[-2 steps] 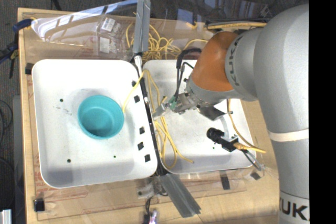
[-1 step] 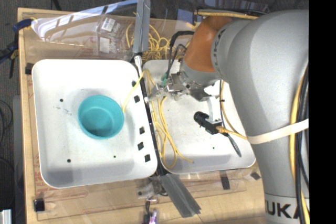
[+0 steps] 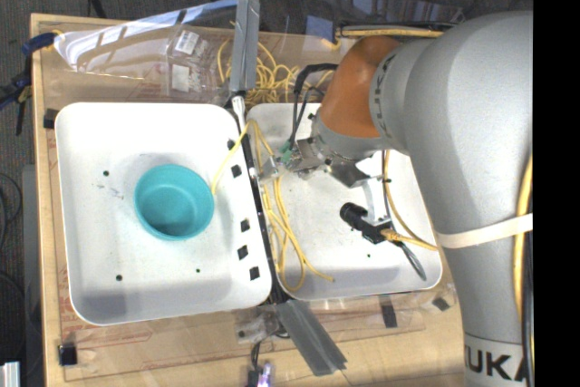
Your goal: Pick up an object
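A teal bowl sits upright in the left bin, a little left of that bin's middle. My gripper hangs low over the upper left part of the right bin, close to the wall between the bins. The grey arm and its orange band cover the gripper from above, and I see nothing between its fingers. The bowl lies well to the left of the gripper, across the divide.
Yellow cables trail along the left side of the right bin and over the divide. More yellow cable and clear plastic sheeting lie behind the bins. Black clips line the left bin's right wall.
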`<state>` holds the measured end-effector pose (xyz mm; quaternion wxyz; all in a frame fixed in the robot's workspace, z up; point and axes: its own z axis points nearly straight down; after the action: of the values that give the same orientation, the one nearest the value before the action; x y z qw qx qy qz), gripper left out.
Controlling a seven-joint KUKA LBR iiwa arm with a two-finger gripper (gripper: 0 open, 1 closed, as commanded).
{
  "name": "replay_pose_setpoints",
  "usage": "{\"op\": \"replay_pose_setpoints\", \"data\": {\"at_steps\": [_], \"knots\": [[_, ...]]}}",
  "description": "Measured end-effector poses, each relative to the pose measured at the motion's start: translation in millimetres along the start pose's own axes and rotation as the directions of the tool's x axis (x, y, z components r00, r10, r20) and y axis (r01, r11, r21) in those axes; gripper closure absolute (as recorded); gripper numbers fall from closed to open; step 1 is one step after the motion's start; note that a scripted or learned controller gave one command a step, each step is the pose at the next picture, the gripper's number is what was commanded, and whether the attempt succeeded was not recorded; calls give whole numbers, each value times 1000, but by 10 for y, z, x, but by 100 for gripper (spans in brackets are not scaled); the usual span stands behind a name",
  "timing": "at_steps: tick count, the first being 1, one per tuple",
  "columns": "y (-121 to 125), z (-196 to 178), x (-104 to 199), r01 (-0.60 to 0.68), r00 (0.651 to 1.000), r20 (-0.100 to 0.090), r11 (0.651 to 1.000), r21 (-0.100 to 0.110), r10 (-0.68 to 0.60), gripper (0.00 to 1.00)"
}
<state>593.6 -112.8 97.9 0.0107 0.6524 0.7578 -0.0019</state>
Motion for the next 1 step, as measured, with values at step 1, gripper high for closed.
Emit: {"op": "replay_pose_setpoints", "data": {"at_steps": [1], "knots": [[-2, -75, 60, 9, 1000, -13, 1000, 10, -9, 100]]}}
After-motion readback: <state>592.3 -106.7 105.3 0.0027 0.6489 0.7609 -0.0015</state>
